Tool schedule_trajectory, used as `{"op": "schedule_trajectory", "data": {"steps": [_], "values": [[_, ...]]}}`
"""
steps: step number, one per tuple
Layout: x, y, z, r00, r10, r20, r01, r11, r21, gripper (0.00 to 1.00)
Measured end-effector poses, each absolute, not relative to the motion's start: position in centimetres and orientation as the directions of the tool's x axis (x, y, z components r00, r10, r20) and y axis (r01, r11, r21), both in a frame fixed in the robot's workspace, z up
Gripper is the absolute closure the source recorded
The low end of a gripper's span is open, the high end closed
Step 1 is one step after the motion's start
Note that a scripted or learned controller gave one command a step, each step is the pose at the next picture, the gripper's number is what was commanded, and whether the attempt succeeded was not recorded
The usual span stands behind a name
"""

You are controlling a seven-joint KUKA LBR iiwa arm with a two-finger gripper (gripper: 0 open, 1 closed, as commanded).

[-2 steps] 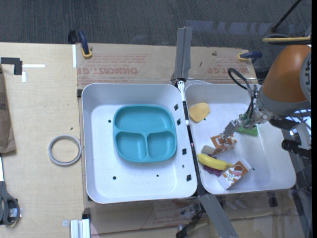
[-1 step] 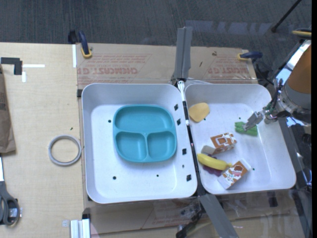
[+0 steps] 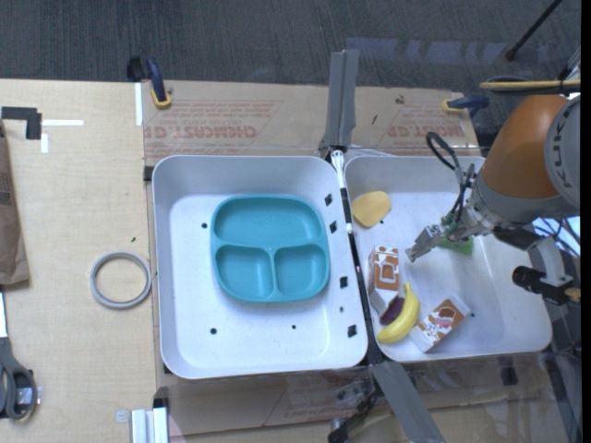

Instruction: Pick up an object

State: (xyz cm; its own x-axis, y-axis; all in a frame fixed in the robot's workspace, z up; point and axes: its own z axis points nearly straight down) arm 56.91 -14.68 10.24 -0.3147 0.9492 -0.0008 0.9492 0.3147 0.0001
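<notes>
Wooden worktop (image 3: 74, 201) carries two shallow white bins: the left bin (image 3: 175, 275) holds a teal divided plastic tray (image 3: 271, 248), the right bin (image 3: 517, 326) the pickable things. Whether the tool (image 3: 434, 240) is parted or clenched I cannot tell; something green (image 3: 459, 241) sits against it, possibly an object. Just below-left lies a small printed carton (image 3: 384, 269), then a yellow banana (image 3: 401, 315), long axis slanting.

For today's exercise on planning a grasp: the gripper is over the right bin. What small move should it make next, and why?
Probably shift toward the orange-and-white carton, then descend. The gripper hovers over bare bin floor, with nothing seen between its fingers; that carton is the closest item, beside the banana.
</notes>
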Motion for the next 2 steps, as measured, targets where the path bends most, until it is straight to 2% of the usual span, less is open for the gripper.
{"op": "schedule_trajectory", "data": {"steps": [1, 2], "values": [[49.0, -10.0, 8.9, -0.432, 0.902, 0.003, 0.902, 0.432, -0.004, 0.0], [47.9, -4.4, 18.9, -0.254, 0.967, 0.001, 0.967, 0.254, -0.005, 0.0]]}}
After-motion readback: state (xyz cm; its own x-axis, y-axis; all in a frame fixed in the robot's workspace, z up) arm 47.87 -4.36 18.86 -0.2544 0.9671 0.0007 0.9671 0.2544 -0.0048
